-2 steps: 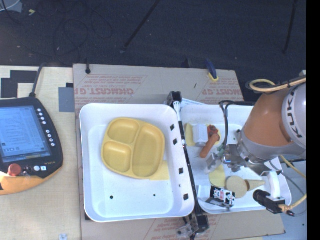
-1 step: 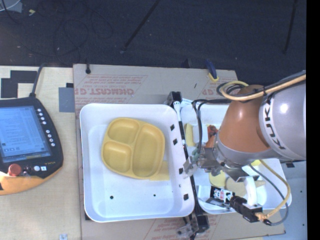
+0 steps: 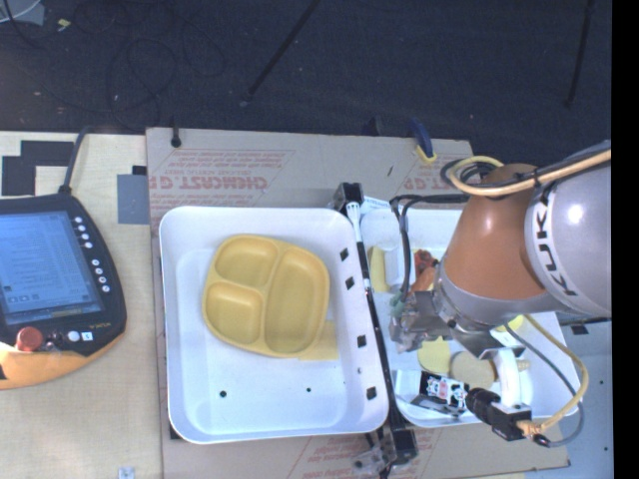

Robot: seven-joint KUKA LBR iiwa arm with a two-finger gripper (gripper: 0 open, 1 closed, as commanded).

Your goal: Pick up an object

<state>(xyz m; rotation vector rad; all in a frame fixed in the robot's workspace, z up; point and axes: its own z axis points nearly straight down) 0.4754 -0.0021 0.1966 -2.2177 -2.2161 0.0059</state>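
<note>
Cardboard (image 3: 300,168) underlies both white bins (image 3: 190,267); gripper (image 3: 409,319) state hidden, cannot tell.

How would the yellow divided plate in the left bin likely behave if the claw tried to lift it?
The plate looks like moulded plastic, so probably stiff and light. It is wide and shallow with rounded rims, so a two-finger grip on one edge may slip or tilt it. Lying flat in the left bin, it should slide, not roll.

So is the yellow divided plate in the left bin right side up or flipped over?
Right side up. The yellow divided plate shows its three hollow compartments facing the camera, lying flat on the left bin's floor.
</note>
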